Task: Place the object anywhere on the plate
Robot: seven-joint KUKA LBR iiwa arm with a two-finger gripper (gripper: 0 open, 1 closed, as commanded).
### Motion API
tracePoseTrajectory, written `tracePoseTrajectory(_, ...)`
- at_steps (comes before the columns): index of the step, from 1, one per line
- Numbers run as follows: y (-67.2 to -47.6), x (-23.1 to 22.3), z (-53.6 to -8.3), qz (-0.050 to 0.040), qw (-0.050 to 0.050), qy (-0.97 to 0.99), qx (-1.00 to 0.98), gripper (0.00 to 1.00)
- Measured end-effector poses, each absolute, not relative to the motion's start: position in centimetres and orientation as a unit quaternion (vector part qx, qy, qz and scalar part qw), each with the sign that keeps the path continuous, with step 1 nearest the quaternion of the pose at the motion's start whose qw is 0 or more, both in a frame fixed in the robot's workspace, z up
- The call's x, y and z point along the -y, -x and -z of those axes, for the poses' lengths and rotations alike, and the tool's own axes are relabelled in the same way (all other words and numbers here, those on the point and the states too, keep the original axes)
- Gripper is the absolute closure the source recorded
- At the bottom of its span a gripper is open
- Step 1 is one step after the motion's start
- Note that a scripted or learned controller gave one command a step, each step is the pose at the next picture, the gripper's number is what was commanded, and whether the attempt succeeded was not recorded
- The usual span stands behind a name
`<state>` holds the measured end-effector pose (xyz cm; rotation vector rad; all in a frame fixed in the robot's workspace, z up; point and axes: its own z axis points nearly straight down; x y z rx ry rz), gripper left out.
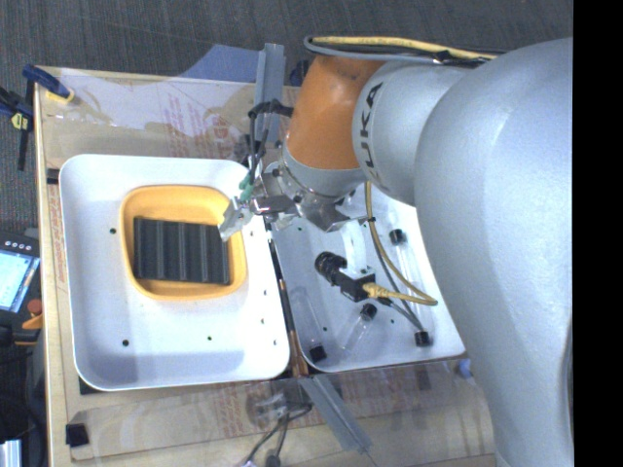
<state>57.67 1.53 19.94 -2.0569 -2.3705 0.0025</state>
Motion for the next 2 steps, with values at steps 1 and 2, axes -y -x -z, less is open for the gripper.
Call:
tracePoseTrajectory(1,-59.0,-2.7,-19.1,0.0,0.0,0.631,0.776,0.0)
tracePoseTrajectory(2,-60.4,-5.6,-19.2,0.0004,0.0,0.566,0.825,0.0)
